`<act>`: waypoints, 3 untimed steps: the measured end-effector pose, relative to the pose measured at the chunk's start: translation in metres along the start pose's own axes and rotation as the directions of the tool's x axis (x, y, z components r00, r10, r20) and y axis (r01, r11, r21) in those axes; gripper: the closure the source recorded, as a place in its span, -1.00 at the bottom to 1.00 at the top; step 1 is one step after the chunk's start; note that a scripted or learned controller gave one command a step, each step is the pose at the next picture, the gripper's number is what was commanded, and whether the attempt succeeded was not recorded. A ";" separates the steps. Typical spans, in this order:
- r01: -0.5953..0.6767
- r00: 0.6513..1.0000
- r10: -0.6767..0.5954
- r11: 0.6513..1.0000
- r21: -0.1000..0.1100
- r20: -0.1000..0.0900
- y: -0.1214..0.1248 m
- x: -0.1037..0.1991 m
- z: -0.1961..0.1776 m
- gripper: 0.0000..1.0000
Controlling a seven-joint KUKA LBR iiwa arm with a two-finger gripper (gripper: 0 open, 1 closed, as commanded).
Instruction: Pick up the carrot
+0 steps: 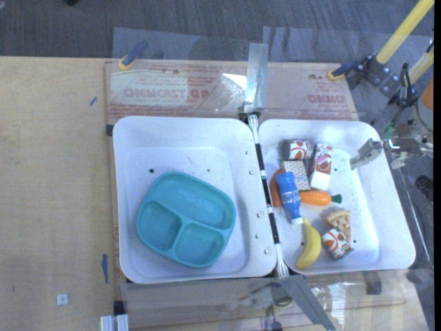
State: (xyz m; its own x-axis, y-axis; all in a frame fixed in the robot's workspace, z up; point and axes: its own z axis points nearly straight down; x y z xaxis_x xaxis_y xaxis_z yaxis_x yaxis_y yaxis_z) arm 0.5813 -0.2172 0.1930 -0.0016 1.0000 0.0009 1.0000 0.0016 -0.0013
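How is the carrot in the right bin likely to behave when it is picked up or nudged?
The carrot looks like a smooth, glossy toy, so it is probably stiff and light, and may slip in a pinch. Its rounded, tapered body lies flat on the right bin, so a push could roll it. The blue bottle touches its left end, so a nudge may shift both.

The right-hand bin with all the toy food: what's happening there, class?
A robot arm reaches in from the right, its hand hovering over the upper right part of the right bin. Nothing is between its fingers. The carrot lies in the middle of that bin, untouched, beside a blue bottle and some small cartons, with a banana nearer the front. The left bin holds a teal divided plate.
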 end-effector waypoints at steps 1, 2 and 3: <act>0.018 1.000 -0.018 1.000 -0.008 0.002 -0.034 0.075 0.106 -1.00; 0.073 0.997 -0.073 0.997 -0.006 0.000 -0.100 0.104 0.106 -1.00; 0.071 0.997 -0.071 0.997 -0.013 0.002 -0.098 0.103 0.095 1.00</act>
State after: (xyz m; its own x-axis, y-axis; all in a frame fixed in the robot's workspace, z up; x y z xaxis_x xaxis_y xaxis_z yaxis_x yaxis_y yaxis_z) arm 0.4831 -0.1143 0.0986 -0.0725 0.9974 -0.0011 0.9973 0.0725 0.0119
